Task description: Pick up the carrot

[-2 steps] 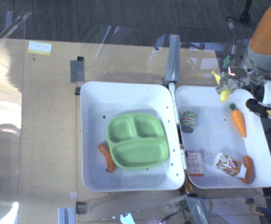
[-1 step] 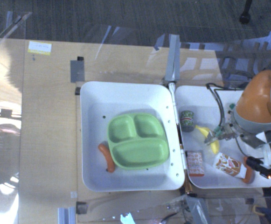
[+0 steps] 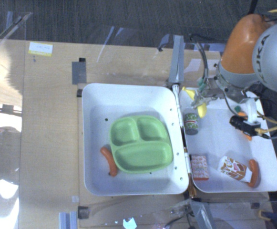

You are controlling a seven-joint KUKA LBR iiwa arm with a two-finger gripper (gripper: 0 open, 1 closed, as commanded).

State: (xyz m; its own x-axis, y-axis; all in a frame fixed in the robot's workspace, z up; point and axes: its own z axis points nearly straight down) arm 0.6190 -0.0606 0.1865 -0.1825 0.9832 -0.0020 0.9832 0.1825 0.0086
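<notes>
Three orange things could be the carrot, and I cannot tell which it is. A curved one [image 3: 108, 161] lies in the left bin against the front left edge of the green plate [image 3: 140, 144]. A redder one [image 3: 254, 172] lies at the front right of the right bin. A small orange piece [image 3: 249, 135] peeks out beneath the arm's black cable fitting. My gripper [image 3: 201, 93] hangs low over the back left corner of the right bin, just above a yellow object [image 3: 200, 109], apart from all three.
A small dark can [image 3: 191, 122] stands right under the gripper beside the divider between the bins. A red packet [image 3: 200, 167] and a white and orange carton [image 3: 234, 168] lie at the right bin's front. The arm's bulk covers that bin's back right.
</notes>
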